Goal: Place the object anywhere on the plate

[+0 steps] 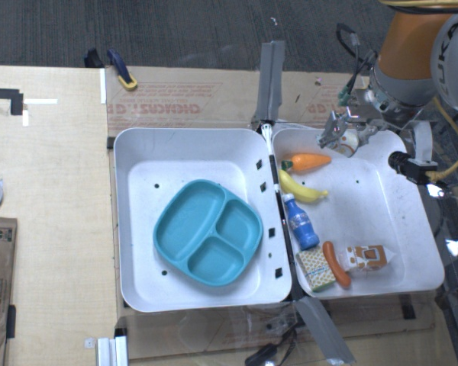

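Nearest edge, right bin (pixel 412 273): a cracker packet (pixel 314 269) and a sausage (pixel 337 264) touching it, with a small carton (pixel 366 258) just beside them. A blue bottle (pixel 299 222) lies along the divider, above that a banana (pixel 301 191), then a carrot (pixel 308 161) at the far end.

Left bin (pixel 130 204): the blue plate (pixel 208 232) with three compartments, nothing on it. So the placing is not yet done.

Tool (pixel 340 133) hangs over the far rim of the right bin, just beside the carrot's thick end and apart from it. Nothing between its tips that I can see; spread or pressed together, can't tell at this angle.

Which item is "the object" isn't stated. My guess is the carrot, as it's closest to the tool.

For a good pick:
- come straight down on the carrot's middle, tips across its width, not along it
- keep clear of the far wall and the banana just below it
- lift well above the divider before crossing left
- release low over any compartment so it doesn't roll off the plate

Risk: the carrot is round and tapered and may squirt out on closing.
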Action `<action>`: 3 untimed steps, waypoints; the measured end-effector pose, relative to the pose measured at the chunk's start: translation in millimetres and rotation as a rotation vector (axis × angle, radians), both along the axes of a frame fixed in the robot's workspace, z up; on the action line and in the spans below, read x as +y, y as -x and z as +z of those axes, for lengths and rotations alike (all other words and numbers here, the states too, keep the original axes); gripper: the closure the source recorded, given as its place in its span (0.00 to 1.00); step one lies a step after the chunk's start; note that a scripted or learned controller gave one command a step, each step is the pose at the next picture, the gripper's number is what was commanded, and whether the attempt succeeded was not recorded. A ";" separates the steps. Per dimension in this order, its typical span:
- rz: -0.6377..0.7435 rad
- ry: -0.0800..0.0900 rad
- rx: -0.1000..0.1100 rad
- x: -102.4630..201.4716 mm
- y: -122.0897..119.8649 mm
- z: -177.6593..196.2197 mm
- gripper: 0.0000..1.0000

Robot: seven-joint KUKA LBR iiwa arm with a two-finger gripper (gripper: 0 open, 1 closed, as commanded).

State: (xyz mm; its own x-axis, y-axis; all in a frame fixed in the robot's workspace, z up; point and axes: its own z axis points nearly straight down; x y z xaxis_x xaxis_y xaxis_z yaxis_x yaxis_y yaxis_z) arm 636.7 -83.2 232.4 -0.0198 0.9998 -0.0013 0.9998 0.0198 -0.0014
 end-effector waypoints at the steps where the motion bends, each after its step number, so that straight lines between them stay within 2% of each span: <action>1: -0.073 0.000 0.003 50.4 33.5 -36.8 1.00; 2: -0.145 0.000 -0.001 19.4 9.2 -14.7 1.00; 3: -0.026 0.000 0.003 75.7 52.1 -42.1 1.00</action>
